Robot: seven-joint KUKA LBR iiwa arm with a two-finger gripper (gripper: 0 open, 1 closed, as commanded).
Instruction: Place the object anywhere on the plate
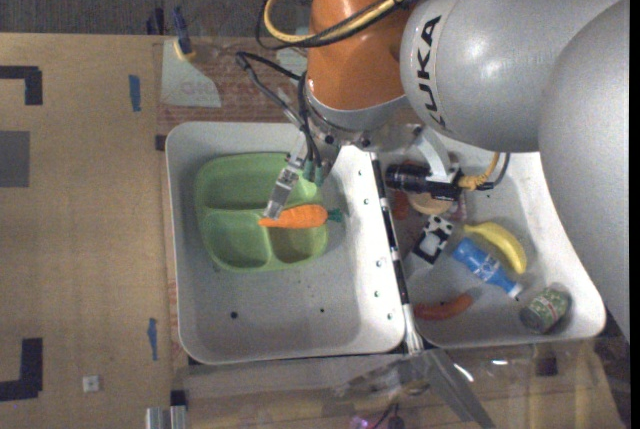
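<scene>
Two white bins sit side by side on the bench. The left bin [200,317] holds a green plate [240,217] with little sections in it. An orange carrot [298,216] with a green end lies on the plate, toward its 3 o'clock side, over the wall between two sections. The big grey arm [500,47] with its orange band comes in from 1 o'clock and bends down over the plate. The gripper [277,205] points down to 7 o'clock, and its tip touches the carrot's left end. I cannot tell if the fingers are pinching the carrot or just resting on it.

The right bin [580,317] holds more things. A yellow banana [500,242] lies near the middle. A blue bottle [485,267] lies just beside it, at its 7 o'clock. A small can [545,309] sits at the bottle's 4 o'clock end. A red sausage [445,305] lies near the bin's 6 o'clock edge.
</scene>
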